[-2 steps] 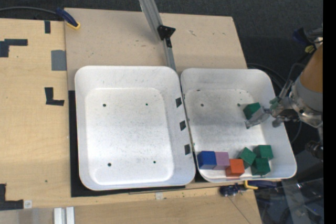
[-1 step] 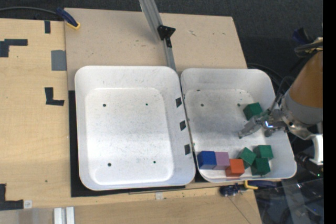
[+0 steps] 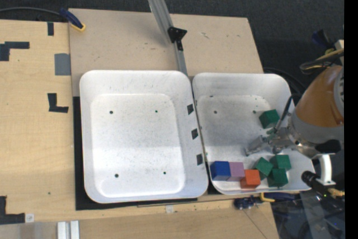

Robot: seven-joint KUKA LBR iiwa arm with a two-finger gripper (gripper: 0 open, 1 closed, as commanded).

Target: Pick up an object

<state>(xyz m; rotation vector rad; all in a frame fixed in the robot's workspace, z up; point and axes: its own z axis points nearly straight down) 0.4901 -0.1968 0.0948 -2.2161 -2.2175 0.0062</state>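
Blocks bunched lower right of frame in right bin (image 3: 235, 87): blue cube (image 3: 221, 169), lilac block (image 3: 236, 169), orange cube (image 3: 251, 177), few green ones, one green block (image 3: 269, 118) higher up alone. Left bin (image 3: 134, 78) beside it, tan bench (image 3: 33, 115), dark carpet. Gripper (image 3: 256, 146) low over right bin, fingers spread, gripping nothing.

Arm (image 3: 323, 106) cropped at right edge.
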